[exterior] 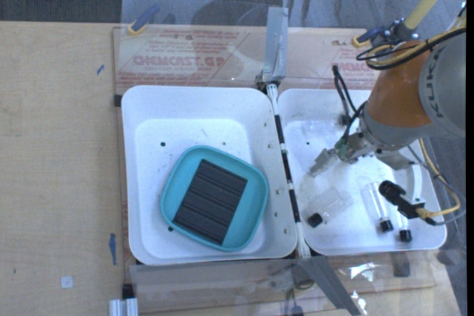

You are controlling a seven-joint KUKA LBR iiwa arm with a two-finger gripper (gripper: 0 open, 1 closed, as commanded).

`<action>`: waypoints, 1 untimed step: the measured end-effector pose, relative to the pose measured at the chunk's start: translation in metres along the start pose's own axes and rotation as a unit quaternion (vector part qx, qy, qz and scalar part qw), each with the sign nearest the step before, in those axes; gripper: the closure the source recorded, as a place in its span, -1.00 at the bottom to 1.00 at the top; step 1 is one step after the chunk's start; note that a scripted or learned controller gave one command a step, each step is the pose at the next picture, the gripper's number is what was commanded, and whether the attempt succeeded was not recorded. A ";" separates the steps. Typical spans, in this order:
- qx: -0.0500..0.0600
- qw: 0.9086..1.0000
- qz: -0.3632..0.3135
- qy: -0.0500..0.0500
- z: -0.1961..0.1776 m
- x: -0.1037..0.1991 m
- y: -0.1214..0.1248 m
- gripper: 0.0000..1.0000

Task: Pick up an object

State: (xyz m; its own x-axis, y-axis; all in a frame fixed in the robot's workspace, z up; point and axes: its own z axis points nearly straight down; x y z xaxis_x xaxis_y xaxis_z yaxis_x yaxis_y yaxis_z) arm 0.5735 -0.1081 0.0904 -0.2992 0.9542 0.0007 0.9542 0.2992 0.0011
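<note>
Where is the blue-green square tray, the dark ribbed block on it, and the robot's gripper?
Blue-green square plastic tray (180, 171): camera view, its bare left rim.
Dark ribbed block (212, 200): camera view, its middle.
Gripper (320, 163): camera view, between its fingertips.

The gripper (324, 161) hangs over the right bin (433, 237). A teal tray (255, 189) occupies the left bin (141, 159), at 9 o'clock from the gripper.

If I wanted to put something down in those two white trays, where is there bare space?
Left white bin: bare floor above and left of the teal square plate bearing a dark ribbed block. Right white bin: crowded by the gripper, clear tubes and black-capped bits.
</note>
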 end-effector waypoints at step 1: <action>-0.003 0.979 -0.206 -0.003 0.001 -0.017 -0.038 -1.00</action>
State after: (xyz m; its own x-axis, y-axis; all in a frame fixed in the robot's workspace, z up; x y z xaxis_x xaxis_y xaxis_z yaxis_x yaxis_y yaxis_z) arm 0.5429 -0.1359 0.0894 -0.6580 0.7530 -0.0059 0.7530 0.6580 0.0058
